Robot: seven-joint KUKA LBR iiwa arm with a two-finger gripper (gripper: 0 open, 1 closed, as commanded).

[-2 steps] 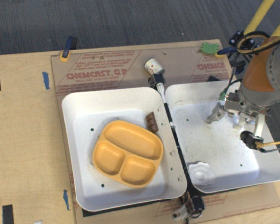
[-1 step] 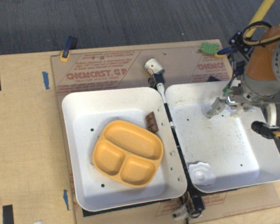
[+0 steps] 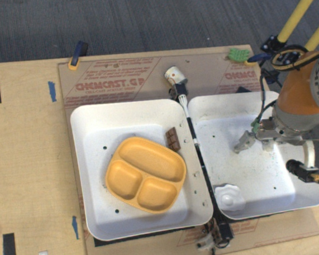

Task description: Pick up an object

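Observation:
A yellow three-compartment plate (image 3: 146, 174) lies in the middle of the left bin (image 3: 89, 159). A small brown bar (image 3: 172, 139) leans against that bin's right wall. A white rounded object (image 3: 229, 196) sits in the near left corner of the right bin (image 3: 289, 195). My gripper (image 3: 255, 144) hangs over the middle of the right bin, above bare floor. It is open, with nothing between its fingers (image 3: 242, 143). The white object lies well below and to the left of it.
A ridge where the two bin walls meet (image 3: 196, 148) runs between the bins. A white and black fixture (image 3: 174, 78) stands behind it. A black cable end (image 3: 301, 171) hangs beside the arm at the right bin's right edge.

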